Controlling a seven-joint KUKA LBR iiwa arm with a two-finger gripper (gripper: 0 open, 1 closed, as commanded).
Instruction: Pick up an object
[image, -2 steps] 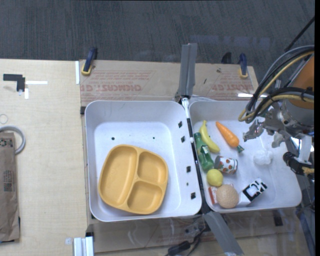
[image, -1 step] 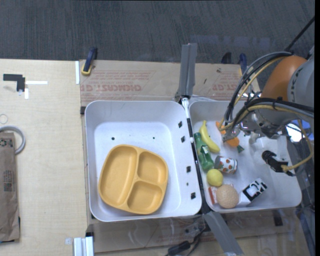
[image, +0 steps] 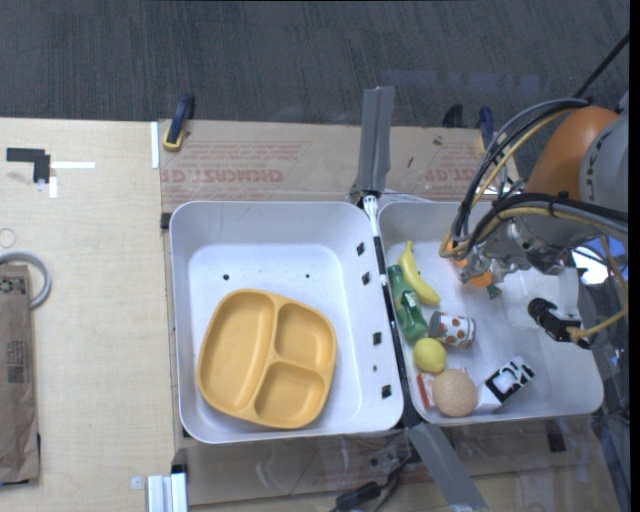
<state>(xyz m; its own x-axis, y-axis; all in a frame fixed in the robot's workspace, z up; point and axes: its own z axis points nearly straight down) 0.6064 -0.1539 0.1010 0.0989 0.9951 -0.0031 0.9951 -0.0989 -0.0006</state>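
A: Near edge first. Right bin, bottom of frame?
B: Tan round ball-like thing lower middle of that bin, on a red-edged card. Black and white small block just right of it. Yellow lemon touching the ball's upper left.
A: Next up?
B: Small white cup with red spots, lying on its side, just above the lemon. Green bottle-like item along the bin's left wall. Banana above it, tilted, touching the green item's top.
A: Left bin?
B: Yellow three-compartment plate, lower centre of the bin.
A: Gripper?
B: Gripper sits upper centre of the right bin, under cables, arm coming from right of frame. Small orange bit at its tip; can't say what that is. Open or closed: cannot tell, cables hide it.
A: Objects relative to it?
B: Banana is nearest, just left of it, apart. Spotted cup below-left, apart. Lemon, ball and block well below. Nothing visibly held.
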